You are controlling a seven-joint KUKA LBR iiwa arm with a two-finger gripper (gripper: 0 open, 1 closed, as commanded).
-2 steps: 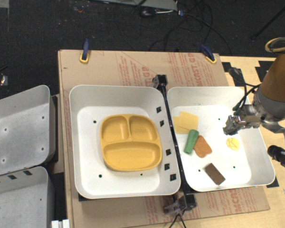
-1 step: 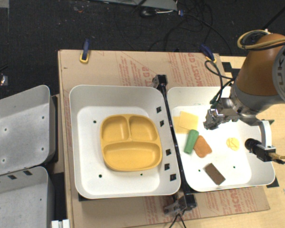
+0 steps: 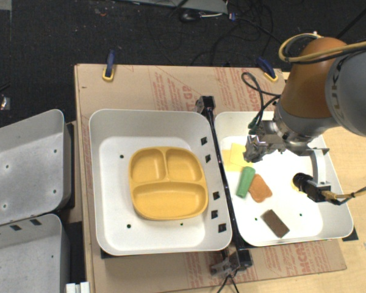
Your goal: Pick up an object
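Dark floor with loose cables lay behind the bench (image 3: 146, 78), where 2 white bins sat side by side on a brown board. From the camera view, the arm (image 3: 317, 96) reached in over the right bin (image 3: 329, 224) and the gripper (image 3: 255, 150) hung low near that bin's left wall, just above a pale yellow piece (image 3: 235, 157). Whether it was open or closed could not be told, and nothing could be seen in its hold, so by my reading the pick was not yet done. A green cylinder (image 3: 245, 182) lay just below the gripper, touching or nearly touching an orange piece (image 3: 260, 188). A brown block (image 3: 275, 223) lay apart, nearer the front rim. The left bin (image 3: 110, 121) held 1 yellow divided tray (image 3: 168, 183). The crowding of the cylinder and orange piece, and the nearby wall, looked likely to hamper a clean grasp
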